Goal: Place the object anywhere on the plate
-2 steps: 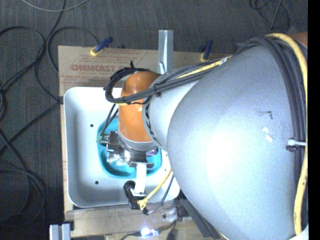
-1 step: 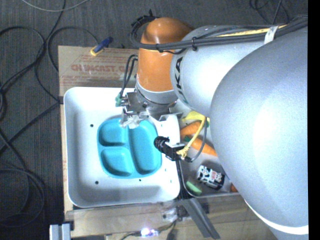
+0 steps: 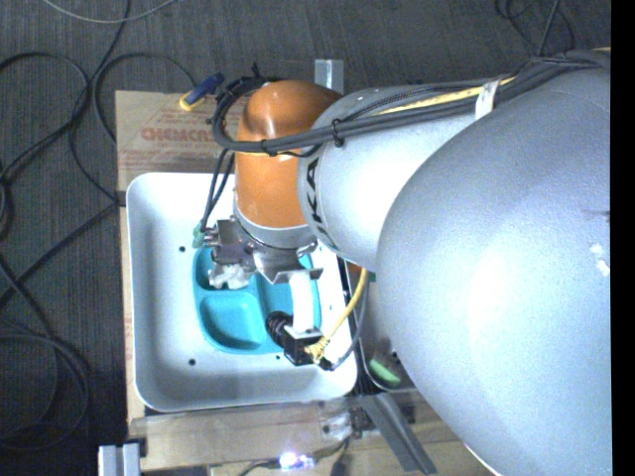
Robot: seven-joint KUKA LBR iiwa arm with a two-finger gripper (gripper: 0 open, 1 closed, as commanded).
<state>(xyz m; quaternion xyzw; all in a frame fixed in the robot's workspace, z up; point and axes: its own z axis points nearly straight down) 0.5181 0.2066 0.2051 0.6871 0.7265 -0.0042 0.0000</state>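
A blue sectioned plate (image 3: 230, 323) lies in the left white bin (image 3: 159, 266), partly covered by the arm. My gripper (image 3: 234, 266) hangs low over the plate's upper section, below the orange band (image 3: 278, 157). A small pale object (image 3: 226, 278) shows at the gripper's tip, on or just above the plate; whether it is held I cannot tell.
The big grey arm (image 3: 476, 266) covers the right bin and most of the view's right side. A cardboard sheet (image 3: 169, 137) with a blue and yellow clamp (image 3: 201, 90) lies behind the left bin. Cables run across the dark floor on the left.
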